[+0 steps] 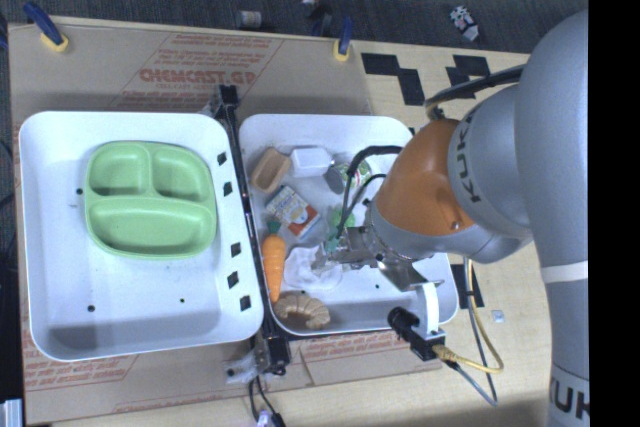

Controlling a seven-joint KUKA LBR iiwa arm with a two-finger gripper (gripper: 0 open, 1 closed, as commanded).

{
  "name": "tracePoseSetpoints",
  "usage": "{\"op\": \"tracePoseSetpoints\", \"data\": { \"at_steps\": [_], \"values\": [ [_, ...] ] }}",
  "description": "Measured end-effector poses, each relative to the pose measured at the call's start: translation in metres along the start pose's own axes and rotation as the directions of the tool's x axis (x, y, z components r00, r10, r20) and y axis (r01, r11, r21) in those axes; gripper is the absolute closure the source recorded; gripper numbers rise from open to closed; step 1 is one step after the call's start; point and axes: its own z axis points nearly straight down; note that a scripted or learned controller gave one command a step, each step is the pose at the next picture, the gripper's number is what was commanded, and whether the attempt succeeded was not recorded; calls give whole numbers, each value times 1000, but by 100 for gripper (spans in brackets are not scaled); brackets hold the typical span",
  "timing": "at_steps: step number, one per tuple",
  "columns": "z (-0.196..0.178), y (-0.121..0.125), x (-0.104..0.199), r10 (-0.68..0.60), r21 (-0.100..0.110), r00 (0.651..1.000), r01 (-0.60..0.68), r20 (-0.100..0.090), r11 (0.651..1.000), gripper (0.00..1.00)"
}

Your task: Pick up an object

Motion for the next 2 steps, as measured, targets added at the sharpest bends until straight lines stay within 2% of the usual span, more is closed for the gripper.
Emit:
{"op": "tracePoseSetpoints", "data": {
  "at_steps": [1, 2],
  "values": [
    [-89, 0, 71, 6, -1, 1000, -6, 0, 1000, 100],
    [-99, 2, 71, 2, -3, 1000, -2, 0, 1000, 100]
  ]
}}
